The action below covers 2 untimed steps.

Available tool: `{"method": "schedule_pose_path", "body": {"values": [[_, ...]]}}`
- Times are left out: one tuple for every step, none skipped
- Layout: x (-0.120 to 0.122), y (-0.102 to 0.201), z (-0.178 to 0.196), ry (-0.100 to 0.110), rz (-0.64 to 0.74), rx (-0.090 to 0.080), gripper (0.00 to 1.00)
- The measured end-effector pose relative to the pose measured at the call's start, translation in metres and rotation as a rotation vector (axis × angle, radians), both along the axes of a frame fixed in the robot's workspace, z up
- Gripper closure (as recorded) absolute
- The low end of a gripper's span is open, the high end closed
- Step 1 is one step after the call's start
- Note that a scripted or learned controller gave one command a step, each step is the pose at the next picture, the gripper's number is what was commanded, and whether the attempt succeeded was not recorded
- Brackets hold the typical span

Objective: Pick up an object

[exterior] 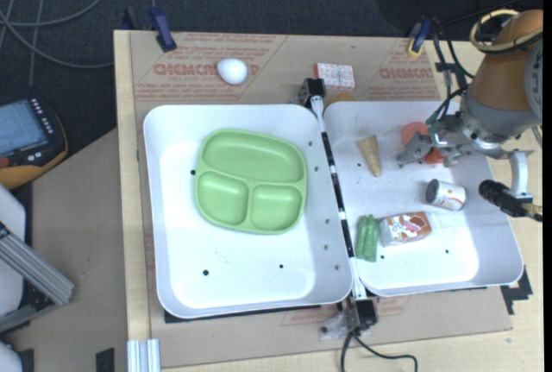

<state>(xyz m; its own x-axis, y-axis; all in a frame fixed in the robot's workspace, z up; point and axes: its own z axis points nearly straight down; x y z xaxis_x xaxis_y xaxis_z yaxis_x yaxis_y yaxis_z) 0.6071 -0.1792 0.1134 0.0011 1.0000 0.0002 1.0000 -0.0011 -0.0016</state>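
Observation:
In the right bin [483, 262] lie a tan cone [370, 154], a red object [412, 133], a small white and red cylinder [445, 193], a red and white packet [404, 228] and a green object [367, 238]. My gripper [429, 149] hangs low over the bin's far part, right beside the red object and partly covering it. The cylinder lies just in front of the gripper, apart from it. I cannot see anything held.
The left bin [172, 189] holds a green divided plate [251, 181]. On the bench behind the bins sit a white ball [231, 70] and a small patterned box [335, 75]. Blue clamps [160, 28] grip the bench's far edge. The arm [504, 77] reaches in from the right.

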Motion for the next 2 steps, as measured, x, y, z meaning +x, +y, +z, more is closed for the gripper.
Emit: {"method": "schedule_pose_path", "body": {"values": [[0.052,0.037,-0.029,-0.002,0.002,0.001,0.0],[0.053,0.036,-0.018,-0.005,0.003,-0.001,1.0]]}}
